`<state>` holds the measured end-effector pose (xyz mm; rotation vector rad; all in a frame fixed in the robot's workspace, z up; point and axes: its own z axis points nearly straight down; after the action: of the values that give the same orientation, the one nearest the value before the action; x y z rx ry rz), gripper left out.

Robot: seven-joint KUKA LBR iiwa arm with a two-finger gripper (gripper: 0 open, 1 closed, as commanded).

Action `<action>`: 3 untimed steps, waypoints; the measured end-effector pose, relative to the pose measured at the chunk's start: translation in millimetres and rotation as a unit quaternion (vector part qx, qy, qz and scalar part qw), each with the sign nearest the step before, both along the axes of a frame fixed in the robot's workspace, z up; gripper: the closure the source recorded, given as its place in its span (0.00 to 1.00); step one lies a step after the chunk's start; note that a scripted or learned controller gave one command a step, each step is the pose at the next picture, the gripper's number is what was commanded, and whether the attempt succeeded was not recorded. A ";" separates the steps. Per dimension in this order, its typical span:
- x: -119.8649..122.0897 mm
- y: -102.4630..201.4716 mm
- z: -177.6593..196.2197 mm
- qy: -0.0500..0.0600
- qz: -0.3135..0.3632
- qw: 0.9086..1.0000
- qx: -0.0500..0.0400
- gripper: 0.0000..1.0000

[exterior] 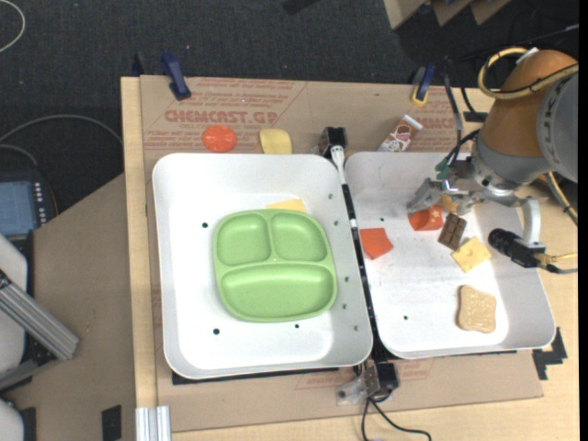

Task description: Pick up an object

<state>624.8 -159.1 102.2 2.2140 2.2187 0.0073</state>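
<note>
Gripper (439,200) lowered over the orange piece (425,219) in the right bin (404,292).
Whether its fingers are apart cannot be told; the brown block (452,232) just beside could be nudged or grabbed instead.

Grey arm with an orange band and a small metal hand

The arm (551,127) has a wide, rounded orange band, and below it a smooth grey metal section of round shape. A yellow cable makes a loop beside the top of the orange band, and dark cables run along the arm. The hand (443,200) is small, of grey metal, with thin parts; near its base there is a little green detail. A pale grey bracket and a black cylinder-shaped part with a cable are fixed under the wrist.
</note>
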 end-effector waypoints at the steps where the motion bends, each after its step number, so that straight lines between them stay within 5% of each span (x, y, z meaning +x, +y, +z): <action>1: -1.7 -11.6 -13.9 0.002 -0.001 1.000 0.001 0.00; 2: 0.0 -13.9 -1.1 -0.003 -0.002 1.000 -0.003 1.00; 3: -0.5 -13.9 -2.2 -0.002 -0.001 1.000 -0.003 0.00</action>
<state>624.4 -173.0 100.0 2.2124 2.2105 0.0053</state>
